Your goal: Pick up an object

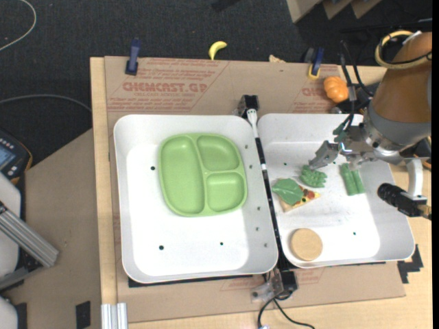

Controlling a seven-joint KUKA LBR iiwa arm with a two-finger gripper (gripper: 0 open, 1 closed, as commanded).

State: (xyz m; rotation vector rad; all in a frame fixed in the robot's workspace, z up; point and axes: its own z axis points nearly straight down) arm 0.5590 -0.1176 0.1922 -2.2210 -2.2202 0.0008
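1. On the bench: a brown cardboard sheet [185,88] bearing two shallow white bins side by side, the left bin [137,252] and the right bin [391,242].
2. In the left bin: a light green divided plate [202,173], lying flat near the middle, toward the far side.
3. In the right bin, four small things to pick from:
   - a dark green leafy piece [314,177], near the middle;
   - a green stick [352,181], just to the right of the leafy piece, apart from it;
   - a pizza slice [293,193] with a green topping, nearer the dividing wall;
   - a tan round disc [306,244], lying flat at the near edge.
4. Reaching in from the right: the grey arm [405,94], with the gripper [337,162] low over the far middle of the right bin.
5. State of the pincer: spread, pinching nothing; left fingertip [319,161] just above the leafy piece, contact impossible to tell; green stick just below the other side.
6. Outside the bins, on the far edge of the cardboard: two blue clamps [132,57], a small yellow banana [217,49] and a small orange ball [335,88].
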